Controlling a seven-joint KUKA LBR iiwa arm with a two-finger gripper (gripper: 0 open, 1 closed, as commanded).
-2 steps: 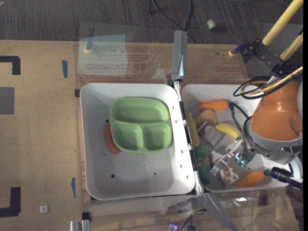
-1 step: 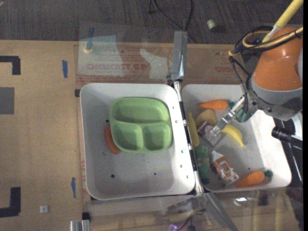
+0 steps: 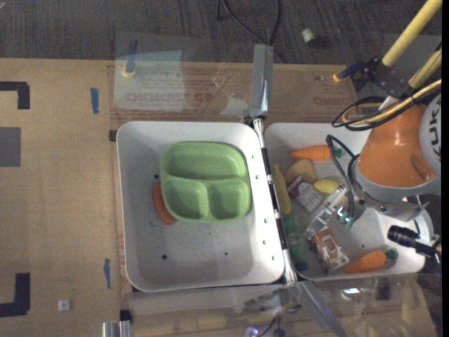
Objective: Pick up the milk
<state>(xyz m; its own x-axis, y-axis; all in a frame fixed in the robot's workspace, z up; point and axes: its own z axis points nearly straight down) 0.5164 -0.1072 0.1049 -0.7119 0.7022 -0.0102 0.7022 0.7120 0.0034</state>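
Milk carton, seemingly a small toy box lying flat near the front of the right bin beside a carrot, looks light, stiff and best pinched across its narrow sides; the gripper hovers just above, its state untellable.

Gripper down in right bin, among cartons, carrots, yellow pieces. Green divided tray in left bin, orange item touching tray's left edge.
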